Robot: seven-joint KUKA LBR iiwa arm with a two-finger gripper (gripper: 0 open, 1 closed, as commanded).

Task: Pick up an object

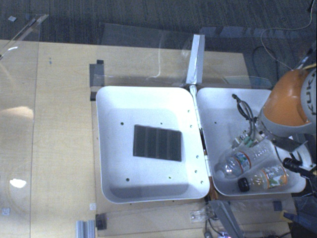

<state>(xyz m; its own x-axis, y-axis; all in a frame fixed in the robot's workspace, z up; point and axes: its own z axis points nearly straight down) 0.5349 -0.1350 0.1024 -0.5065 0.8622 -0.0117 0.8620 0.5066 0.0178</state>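
Two clear plastic bottles lie in the right bin [218, 108]. One bottle [243, 160] has a blue and red label and lies slanted near the bin's middle. The other bottle [263, 178] has an orange label and a black cap, and rests along the front wall. The arm comes in from the right with its orange band [286, 100] over the bin's right side. My gripper [247, 139] hangs low over the upper end of the blue-labelled bottle. Cables and the wrist hide its tips.
The left bin [114, 103] holds a dark ribbed rectangular pad [157, 143] at its middle. A metal divider post [195, 58] rises behind the seam between the bins. A black cable [242, 107] loops over the right bin's back.
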